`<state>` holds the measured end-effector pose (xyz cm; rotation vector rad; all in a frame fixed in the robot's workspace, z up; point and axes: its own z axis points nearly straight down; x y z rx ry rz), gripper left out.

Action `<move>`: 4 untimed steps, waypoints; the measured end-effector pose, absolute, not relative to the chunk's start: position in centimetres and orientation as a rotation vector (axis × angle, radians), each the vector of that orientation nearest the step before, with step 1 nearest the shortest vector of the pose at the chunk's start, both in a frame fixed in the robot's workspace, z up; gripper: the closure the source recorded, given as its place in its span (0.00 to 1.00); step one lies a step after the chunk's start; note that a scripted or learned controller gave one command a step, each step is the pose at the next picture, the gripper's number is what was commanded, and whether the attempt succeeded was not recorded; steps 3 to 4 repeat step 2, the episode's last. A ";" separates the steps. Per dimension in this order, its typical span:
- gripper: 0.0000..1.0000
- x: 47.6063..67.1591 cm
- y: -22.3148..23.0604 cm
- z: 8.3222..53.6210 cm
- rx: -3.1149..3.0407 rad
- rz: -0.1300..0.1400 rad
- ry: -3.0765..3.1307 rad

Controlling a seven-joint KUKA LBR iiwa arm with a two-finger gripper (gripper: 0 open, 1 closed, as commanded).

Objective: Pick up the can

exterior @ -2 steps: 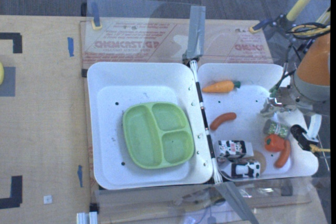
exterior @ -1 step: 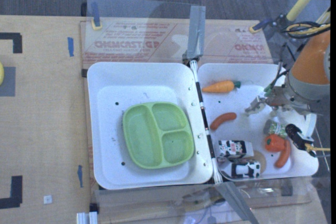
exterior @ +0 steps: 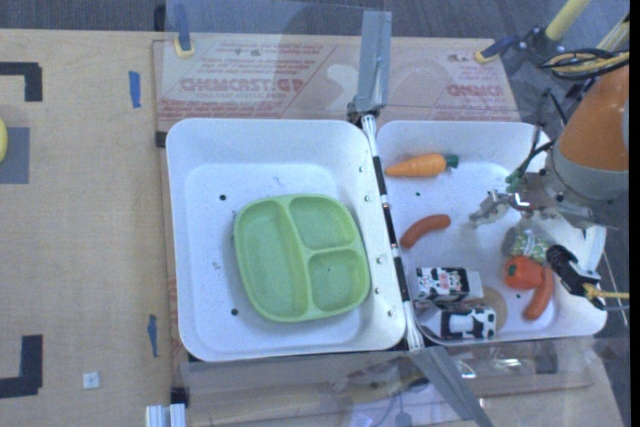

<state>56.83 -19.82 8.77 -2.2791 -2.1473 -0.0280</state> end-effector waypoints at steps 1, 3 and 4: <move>0.00 57.0 -19.9 8.8 -2.327 -0.037 -2.092; 0.00 55.5 -19.8 8.8 -2.403 -0.034 -1.999; 0.00 55.5 -19.8 8.8 -2.403 -0.034 -1.999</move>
